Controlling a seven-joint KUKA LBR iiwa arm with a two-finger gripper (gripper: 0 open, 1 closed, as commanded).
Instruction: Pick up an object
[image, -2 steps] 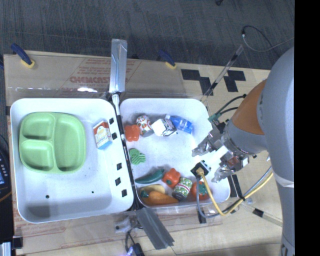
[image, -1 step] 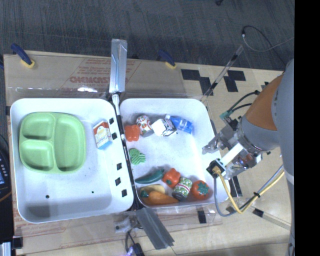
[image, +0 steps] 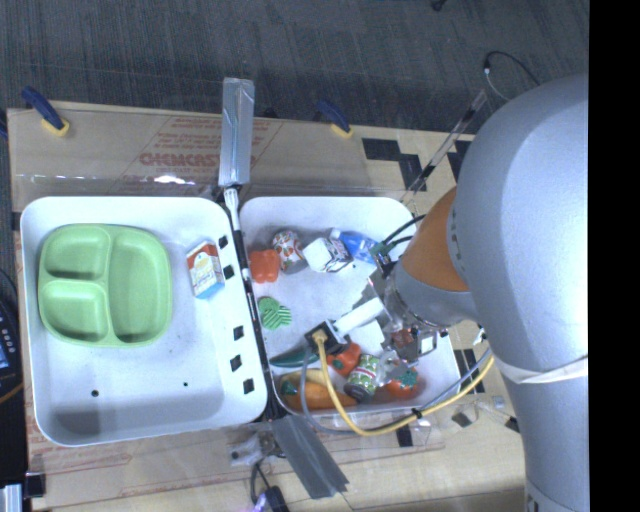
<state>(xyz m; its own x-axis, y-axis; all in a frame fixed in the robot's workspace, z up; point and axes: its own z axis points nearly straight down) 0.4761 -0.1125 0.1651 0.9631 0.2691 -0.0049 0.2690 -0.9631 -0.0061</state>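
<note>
Camera view, looking down on the table: my arm (image: 530, 230) sweeps in from the right and my claw (image: 395, 345) is low over the near end of the right bin (image: 300, 215), right above the crowded pile. Whether the claw is apart or together I cannot tell; the wrist and its cables cover it. Just below it sit a small can (image: 366, 375) and an orange piece (image: 347, 357), with a yellow cable (image: 400, 420) looping round the near corner. Farther up the bin lie a green ridged disc (image: 274, 314), an orange cup (image: 264, 266) and a blue-and-white packet (image: 352, 246), all better spaced. The left bin (image: 60, 420) carries a green divided plate (image: 103, 285) and a small carton (image: 204, 270).

My judgement: go for one item, not the heap (the can looks most reachable). Come straight down, centred on it, avoid the cable and the bin wall, then lift slowly.
</note>
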